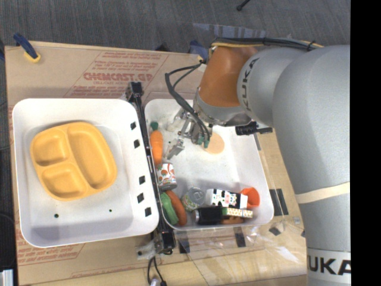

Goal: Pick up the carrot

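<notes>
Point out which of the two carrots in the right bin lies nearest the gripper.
The upper carrot, by the left wall just left of the gripper. The other carrot lies at the bin's front.

1. The two bins [196, 109] look like smooth white plastic with a faint sheen.
2. The yellow tray [72, 158] is moulded plastic, matt to satin.
3. The carrot [156, 146] has a smooth, slightly glossy orange skin (most likely toy plastic).
4. The arm [309, 118] has a smooth grey painted shell, and its orange band is glossy.
5. The bench [89, 70] is covered with matt brown cardboard, printed in red.
6. The gripper [178, 143] looks like bare metal.
</notes>
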{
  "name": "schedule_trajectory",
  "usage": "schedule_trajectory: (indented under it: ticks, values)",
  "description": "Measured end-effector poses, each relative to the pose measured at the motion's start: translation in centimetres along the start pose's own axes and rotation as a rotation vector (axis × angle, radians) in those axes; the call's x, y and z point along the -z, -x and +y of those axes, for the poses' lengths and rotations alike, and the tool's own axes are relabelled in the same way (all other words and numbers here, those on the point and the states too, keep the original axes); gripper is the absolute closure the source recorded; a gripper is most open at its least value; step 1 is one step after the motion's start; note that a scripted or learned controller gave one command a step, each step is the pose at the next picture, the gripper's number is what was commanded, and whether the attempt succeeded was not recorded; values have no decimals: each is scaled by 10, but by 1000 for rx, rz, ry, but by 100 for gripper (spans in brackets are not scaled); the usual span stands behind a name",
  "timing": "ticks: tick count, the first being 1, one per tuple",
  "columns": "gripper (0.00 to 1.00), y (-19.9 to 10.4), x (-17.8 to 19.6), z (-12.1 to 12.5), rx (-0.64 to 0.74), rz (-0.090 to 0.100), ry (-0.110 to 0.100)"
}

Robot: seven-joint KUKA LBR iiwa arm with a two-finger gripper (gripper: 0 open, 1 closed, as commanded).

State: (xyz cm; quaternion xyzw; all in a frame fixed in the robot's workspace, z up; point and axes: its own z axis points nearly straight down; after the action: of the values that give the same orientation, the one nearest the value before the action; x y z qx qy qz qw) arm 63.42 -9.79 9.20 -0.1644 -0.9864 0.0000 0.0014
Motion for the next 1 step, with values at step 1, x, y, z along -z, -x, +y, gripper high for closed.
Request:
schedule_trajectory:
  ticks: [1]
  values:
    - [0,-9,0,-1,-225,2,-1]
